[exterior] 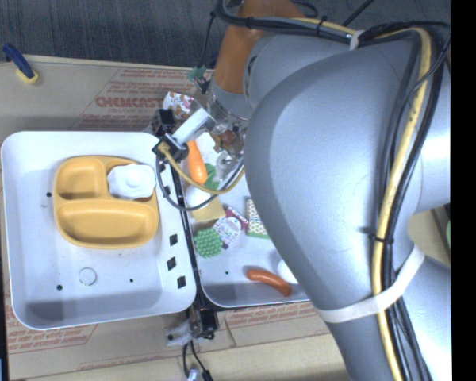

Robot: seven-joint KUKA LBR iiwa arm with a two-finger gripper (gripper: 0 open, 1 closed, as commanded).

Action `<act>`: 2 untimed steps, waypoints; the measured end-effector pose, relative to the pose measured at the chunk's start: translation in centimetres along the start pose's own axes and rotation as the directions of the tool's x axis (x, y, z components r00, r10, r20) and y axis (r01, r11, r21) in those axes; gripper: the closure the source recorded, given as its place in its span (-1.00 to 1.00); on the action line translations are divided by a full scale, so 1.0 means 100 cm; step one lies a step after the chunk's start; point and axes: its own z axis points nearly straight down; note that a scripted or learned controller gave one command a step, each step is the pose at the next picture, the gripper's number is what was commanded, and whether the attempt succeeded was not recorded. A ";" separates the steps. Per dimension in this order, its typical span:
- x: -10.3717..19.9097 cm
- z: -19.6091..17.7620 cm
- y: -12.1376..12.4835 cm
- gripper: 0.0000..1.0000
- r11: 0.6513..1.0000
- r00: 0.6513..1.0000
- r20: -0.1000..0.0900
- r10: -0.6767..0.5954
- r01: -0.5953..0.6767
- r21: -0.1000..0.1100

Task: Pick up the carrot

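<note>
The carrot, orange with a green leafy end at its lower right, hangs near the upper left corner of the right bin, just right of the divide between the bins. The gripper reaches down from the orange-banded wrist. One pale finger lies on the carrot's upper left and the other finger on its right. The carrot sits between them, so the gripper is shut on the carrot. The big grey arm hides much of the right bin.
The left bin holds a yellow divided plate with a white item in it. In the right bin lie a green round toy, a small packet, a yellowish block and an orange sausage.
</note>
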 end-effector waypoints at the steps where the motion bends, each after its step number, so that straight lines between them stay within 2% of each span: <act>1: 0.010 0.000 -0.015 -1.00 0.968 0.968 -0.002 0.250 -0.250 -0.002; 2: 0.002 0.000 -0.004 -1.00 0.942 0.942 -0.003 0.337 -0.337 -0.002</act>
